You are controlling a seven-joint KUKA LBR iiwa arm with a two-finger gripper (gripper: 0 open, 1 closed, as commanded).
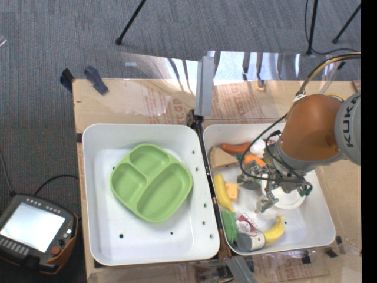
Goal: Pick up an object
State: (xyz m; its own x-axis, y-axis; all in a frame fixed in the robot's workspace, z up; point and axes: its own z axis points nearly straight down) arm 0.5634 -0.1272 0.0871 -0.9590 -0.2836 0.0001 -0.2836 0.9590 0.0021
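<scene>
Two shallow white bins are carried side by side on the worktop [141, 102]. In the left bin [94, 158] a green divided plate [151, 182] is laid flat near the middle, with three compartments facing up.

The right bin [321, 217] is crowded with small things. A yellow banana [221, 191] is laid along the bin's left wall, and a small yellow-orange block [232, 191] is seen just beside it. An orange-red carrot-shaped piece [237, 148] is set near the bin's far edge. At the near edge a can with a red and white label [250, 232] is laid on its side, with a green item [229, 226] touching its left and a second, smaller banana [274, 230] just to its right. A white round dish [290, 202] is partly covered by the wrist.

The arm [312, 128] is reached in from the right edge of the worktop, its orange band above the right bin. The pincer [266, 202] is held low over the bin's middle, between the first banana and the white dish. Whether it is spread or pressed together cannot be told, and nothing is seen pinched in it.
</scene>
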